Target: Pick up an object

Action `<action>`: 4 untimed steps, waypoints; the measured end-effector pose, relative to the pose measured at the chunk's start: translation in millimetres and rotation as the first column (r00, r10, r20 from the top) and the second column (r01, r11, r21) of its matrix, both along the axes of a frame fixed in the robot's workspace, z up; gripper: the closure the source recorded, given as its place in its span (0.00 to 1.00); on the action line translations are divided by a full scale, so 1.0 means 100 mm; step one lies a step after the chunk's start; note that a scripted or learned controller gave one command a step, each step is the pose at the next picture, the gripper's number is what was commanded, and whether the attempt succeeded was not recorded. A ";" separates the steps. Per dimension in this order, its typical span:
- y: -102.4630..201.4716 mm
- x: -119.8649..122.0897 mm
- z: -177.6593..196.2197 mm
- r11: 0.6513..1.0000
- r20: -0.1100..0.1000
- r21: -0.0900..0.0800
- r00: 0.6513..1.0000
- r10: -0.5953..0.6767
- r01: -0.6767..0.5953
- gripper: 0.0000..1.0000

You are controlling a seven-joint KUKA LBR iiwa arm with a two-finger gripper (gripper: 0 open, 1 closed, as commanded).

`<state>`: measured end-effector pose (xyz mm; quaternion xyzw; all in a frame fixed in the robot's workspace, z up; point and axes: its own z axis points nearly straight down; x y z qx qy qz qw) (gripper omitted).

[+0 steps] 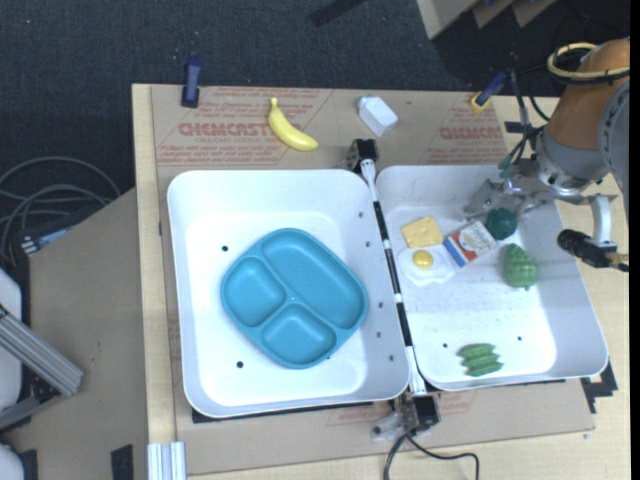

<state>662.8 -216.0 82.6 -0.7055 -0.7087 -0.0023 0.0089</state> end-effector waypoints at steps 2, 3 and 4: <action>-0.01 0.01 0.12 1.000 0.006 -0.006 1.000 0.002 -0.002 0.00; -0.02 -0.31 0.05 1.000 0.015 -0.008 1.000 0.000 0.000 0.00; -0.05 -0.31 0.14 1.000 0.015 -0.015 1.000 0.000 0.000 1.00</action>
